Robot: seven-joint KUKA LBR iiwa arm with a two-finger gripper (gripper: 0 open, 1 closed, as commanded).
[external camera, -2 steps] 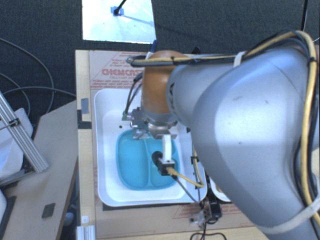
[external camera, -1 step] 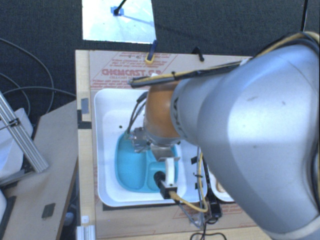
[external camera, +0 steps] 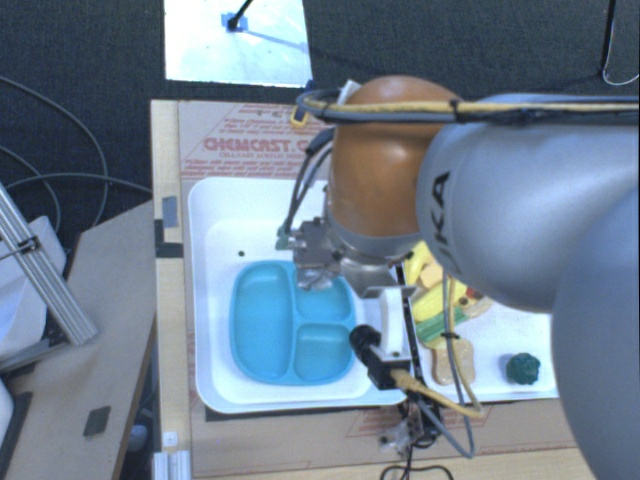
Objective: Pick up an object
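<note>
A blue divided tray [external camera: 285, 323] lies in the left white bin [external camera: 215, 228]. My gripper [external camera: 316, 271] hangs over the tray's far right corner, low and close to it, largely hidden under the orange wrist band. In the right bin [external camera: 490, 388], a yellow and green toy [external camera: 432, 290] peeks out from under the arm, and a small dark green lump [external camera: 522, 368] sits near the front edge. I see nothing held in the gripper.
The grey arm covers most of the right bin. Both bins rest on printed cardboard [external camera: 250, 133]. A metal rail [external camera: 40, 268] leans at the left, and a white sheet [external camera: 235, 28] lies beyond the bench.
</note>
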